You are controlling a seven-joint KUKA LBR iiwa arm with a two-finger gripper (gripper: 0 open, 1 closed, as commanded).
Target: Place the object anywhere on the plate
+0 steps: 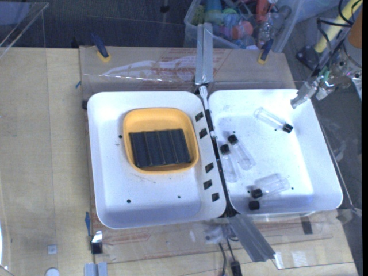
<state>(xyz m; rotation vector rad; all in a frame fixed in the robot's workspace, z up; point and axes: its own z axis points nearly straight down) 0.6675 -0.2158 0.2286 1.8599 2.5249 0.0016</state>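
Observation:
A yellow plate (131, 121) sits in the left bin (109, 200). On the plate lies a dark grey ridged block (160, 148). Several clear vials with black caps lie in the right bin (322, 194): one (270, 118) near the back, two (242, 154) (229, 167) by the divider, and one (270, 184) near the front. My gripper (300, 100) hangs over the right bin's back right corner, a little right of the rear vial and apart from it. Nothing shows in the gripper.
A metal divider strip (204, 56) runs between the bins. A clear box of colourful toys (241, 10) stands behind the bench. Blue clamps (102, 52) (264, 50) hold the back edge. Cables hang at the upper right (339, 22).

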